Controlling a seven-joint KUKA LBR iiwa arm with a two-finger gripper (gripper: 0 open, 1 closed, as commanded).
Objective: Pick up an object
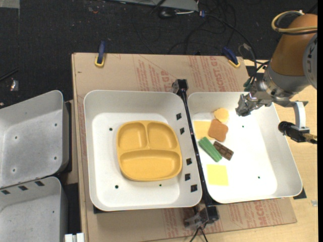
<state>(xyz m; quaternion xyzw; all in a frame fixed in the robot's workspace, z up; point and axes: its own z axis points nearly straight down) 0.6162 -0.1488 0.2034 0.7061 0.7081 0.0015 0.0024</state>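
The arm (295,49) is reaching in over the right bin (272,155), and its gripper (245,106) is hanging above that bin's far edge, a little to the right of the small heap of objects. Nothing is sitting between the fingers; whether they are apart or together I cannot tell, since the gripper is small and dark against the bin wall.

The objects are lying along the right bin's left side, near the divider between the bins: a pale orange piece (221,115) farthest back, a brown-orange block (218,130) just in front of and touching it, a green bar (209,149) and a dark brown bar (223,150) side by side nearer the middle, and a yellow square (217,175) lying flat toward the near edge. The left bin (96,135) is carrying a yellow divided plate (149,150).

This looks like the approach step, with no pick made yet. The next move is probably calling for a shift toward the left side of the bin and a descent onto one piece; the pale orange piece is nearest.
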